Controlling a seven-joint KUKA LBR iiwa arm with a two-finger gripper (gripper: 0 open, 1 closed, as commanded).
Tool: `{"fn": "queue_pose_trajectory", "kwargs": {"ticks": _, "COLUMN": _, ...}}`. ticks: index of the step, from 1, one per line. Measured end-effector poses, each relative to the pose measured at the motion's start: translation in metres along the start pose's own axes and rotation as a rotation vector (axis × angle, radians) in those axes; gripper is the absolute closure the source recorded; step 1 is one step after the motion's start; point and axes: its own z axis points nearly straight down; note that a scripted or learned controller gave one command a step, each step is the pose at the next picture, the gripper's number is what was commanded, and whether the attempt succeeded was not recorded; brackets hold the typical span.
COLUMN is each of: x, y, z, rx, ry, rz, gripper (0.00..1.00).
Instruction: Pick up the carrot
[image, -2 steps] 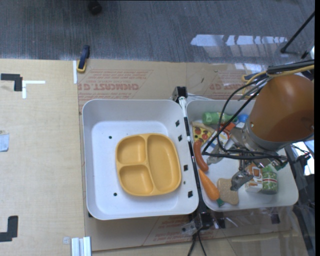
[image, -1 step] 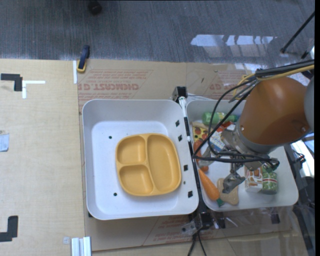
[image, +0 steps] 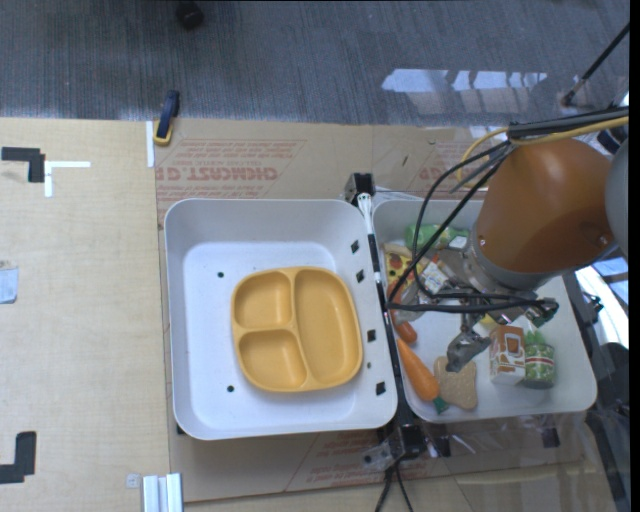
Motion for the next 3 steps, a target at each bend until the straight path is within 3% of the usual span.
{"fn": "queue_pose_trajectory", "kwargs": {"ticks": 1, "x": 0.012, "y": 0.017, "z": 0.000, "rx": -0.001, "ry": 0.002, "rz": -0.089, "gripper": 0.00}}
{"fn": "queue_pose_trajectory", "kwargs": {"ticks": 2, "x": -0.006, "y": -0.020, "z": 0.000, "rx": 0.000, "ry": -0.001, "rz": -0.175, "gripper": 0.00}}
{"fn": "queue_pose_trajectory", "kwargs": {"ticks": 3, "x": 0.020, "y": 0.013, "z": 0.000, "rx": -0.002, "ry": 0.001, "rz": -0.476, "gripper": 0.00}}
